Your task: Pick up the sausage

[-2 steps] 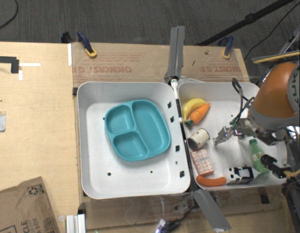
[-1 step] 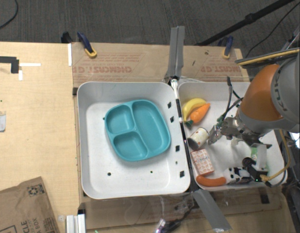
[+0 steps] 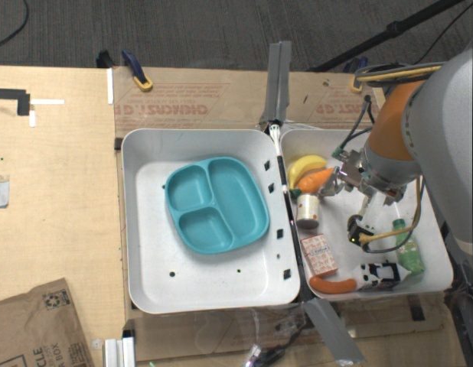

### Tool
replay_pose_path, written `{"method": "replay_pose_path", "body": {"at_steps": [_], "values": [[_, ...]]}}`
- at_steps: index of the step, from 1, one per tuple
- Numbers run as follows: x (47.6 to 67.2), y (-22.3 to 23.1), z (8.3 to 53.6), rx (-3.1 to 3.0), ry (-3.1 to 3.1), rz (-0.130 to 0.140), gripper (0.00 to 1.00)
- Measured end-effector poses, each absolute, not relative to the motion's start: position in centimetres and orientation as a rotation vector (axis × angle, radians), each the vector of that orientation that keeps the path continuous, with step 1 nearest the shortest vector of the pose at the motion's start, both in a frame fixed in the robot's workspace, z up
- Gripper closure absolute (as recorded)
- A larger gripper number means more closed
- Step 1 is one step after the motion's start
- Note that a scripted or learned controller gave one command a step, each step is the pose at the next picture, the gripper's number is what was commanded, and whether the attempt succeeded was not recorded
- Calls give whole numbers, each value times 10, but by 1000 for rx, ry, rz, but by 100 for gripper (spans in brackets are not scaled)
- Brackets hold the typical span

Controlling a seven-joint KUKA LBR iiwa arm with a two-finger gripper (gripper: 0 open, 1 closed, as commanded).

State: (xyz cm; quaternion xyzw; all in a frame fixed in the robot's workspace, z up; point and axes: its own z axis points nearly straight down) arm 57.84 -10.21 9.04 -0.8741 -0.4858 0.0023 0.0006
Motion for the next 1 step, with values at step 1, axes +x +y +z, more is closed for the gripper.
{"method": "replay_pose_path", "body": {"at_steps": [1], "values": [[478, 23, 191, -3061, -705, 8, 0]]}}
